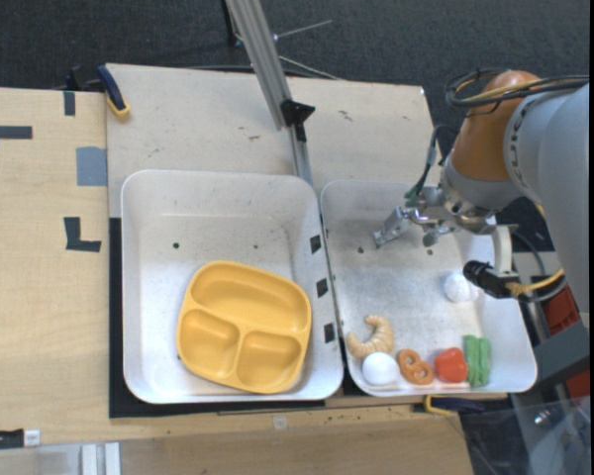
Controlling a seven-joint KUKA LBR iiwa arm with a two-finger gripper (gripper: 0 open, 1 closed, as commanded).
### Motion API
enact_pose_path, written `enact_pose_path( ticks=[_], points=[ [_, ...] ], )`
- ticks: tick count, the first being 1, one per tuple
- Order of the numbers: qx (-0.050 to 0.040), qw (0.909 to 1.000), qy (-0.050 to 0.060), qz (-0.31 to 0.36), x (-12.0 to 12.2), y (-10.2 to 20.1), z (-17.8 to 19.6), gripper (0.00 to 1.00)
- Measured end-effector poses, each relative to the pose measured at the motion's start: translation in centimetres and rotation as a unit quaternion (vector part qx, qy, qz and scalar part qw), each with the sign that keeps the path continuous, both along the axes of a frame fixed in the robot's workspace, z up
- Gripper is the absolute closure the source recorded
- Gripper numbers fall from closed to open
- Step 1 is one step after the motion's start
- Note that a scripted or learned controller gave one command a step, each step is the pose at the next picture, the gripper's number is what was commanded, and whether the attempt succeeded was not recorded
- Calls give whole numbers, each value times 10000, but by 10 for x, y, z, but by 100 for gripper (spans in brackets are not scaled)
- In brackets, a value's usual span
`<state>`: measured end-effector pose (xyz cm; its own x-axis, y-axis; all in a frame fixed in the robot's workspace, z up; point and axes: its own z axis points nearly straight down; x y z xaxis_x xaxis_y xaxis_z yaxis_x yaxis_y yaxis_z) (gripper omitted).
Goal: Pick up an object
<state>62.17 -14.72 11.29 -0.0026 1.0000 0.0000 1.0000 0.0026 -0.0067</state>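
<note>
Toy food [416, 362] lies bunched along the right bin's [348, 265] near edge, well apart from the gripper [404, 221].
The gripper hangs over bare floor near the far wall, its fingers narrowly parted and gripping nothing; descending here would likely close on air, and the crowded pieces risk a glancing grasp.

even, bright overhead light, soft short shadows, mild glare on the white bins [139, 265], slightly soft focus.
</note>
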Motion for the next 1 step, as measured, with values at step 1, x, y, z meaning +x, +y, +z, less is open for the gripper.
enact_pose_path(
  ticks=[1],
  points=[
    [-3, 10000, -20, 7, 1, 0, 13, 100]
  ],
)
